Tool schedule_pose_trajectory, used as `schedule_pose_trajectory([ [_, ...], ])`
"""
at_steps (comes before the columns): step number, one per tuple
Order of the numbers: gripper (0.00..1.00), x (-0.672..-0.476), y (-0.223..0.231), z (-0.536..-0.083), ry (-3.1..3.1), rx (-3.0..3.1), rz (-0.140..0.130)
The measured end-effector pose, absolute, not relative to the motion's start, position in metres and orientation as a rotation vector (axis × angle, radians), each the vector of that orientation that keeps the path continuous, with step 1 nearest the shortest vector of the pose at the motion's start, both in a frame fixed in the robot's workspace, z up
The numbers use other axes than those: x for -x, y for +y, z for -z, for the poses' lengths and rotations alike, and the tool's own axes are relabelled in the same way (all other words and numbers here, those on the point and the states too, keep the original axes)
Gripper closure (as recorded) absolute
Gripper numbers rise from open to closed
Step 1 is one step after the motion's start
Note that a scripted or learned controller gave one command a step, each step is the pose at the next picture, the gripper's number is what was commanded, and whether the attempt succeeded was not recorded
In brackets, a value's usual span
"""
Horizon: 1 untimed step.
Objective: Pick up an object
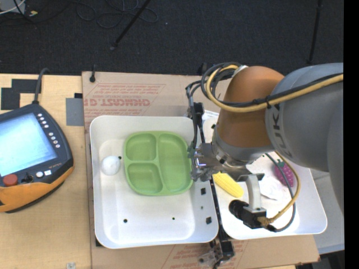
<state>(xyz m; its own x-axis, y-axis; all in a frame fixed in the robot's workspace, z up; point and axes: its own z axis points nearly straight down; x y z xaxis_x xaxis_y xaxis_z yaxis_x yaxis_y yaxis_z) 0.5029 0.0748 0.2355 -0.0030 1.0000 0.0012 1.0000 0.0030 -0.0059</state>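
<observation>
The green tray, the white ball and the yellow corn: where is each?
green tray [147, 179]: camera view, bottom of its lower compartment.
white ball [110, 165]: camera view, its middle.
yellow corn [229, 184]: camera view, middle of the cob.

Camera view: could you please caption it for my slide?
Robot arm over two white bins; green divided tray and white ball in the left one.

Arm [263, 122] low, wrist bent downward

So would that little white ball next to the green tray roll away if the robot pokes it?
Probably yes. The small white round ball looks smooth and sits on the flat floor of the left white bin, so a nudge would likely send it rolling. The green divided plastic tray beside it and the bin wall should stop it soon. It seems light.
</observation>
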Motion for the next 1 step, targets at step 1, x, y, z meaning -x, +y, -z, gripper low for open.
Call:
schedule_pose_trajectory([
  [1,1.00,-0.4798,0.1139,-0.2169,-2.220,2.214,-0.008],
])
